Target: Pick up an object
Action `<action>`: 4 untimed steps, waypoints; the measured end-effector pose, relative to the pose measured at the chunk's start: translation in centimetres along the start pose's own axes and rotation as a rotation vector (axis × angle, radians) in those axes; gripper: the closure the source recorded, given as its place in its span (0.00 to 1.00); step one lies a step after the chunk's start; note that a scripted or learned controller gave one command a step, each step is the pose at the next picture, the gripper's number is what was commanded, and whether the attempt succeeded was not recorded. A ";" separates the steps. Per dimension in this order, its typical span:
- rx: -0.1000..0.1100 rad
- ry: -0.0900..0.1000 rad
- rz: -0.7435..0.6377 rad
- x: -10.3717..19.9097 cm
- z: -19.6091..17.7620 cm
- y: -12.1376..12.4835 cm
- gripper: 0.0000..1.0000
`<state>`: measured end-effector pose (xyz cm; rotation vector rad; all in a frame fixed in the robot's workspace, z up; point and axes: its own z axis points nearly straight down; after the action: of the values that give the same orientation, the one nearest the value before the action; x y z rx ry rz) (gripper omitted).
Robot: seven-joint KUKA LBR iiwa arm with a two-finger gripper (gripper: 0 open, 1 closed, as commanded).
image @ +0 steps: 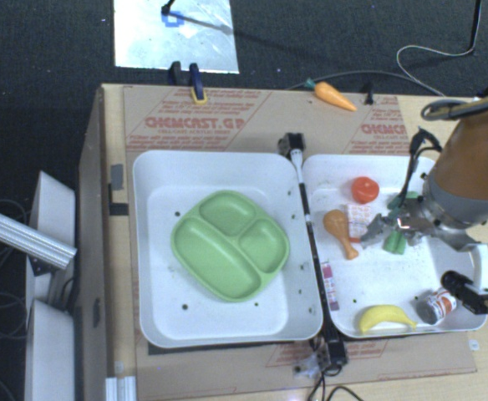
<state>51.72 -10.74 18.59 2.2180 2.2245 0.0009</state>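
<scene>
Across the surface [227, 111], a small green object [394, 242] is sitting just beside the end effector [392, 224], whose grip state cannot be told.

Around the pincer [392, 228], a drumstick [341, 233] crowds nine o'clock and a tomato [364, 190] eleven, while six o'clock lies open toward the banana [385, 318].

Reaches in from the right edge of the camera view; broad orange band above the wrist, grey housing beneath it; wrist bent downward and leftward over the right-hand bin; gripper [388, 226] low at the arm's left tip, pointing left and slightly down; dark cable looping up along the wrist's left side; fingertips too small and blurred to read.
</scene>
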 end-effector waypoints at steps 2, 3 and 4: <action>0.005 0.001 -0.003 -5.5 9.2 11.9 1.00; -0.001 0.000 -0.004 -5.4 9.1 12.0 0.00; -0.002 -0.001 -0.002 -7.7 10.1 15.2 0.00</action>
<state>66.92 -18.41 8.50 2.2140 2.2249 0.0024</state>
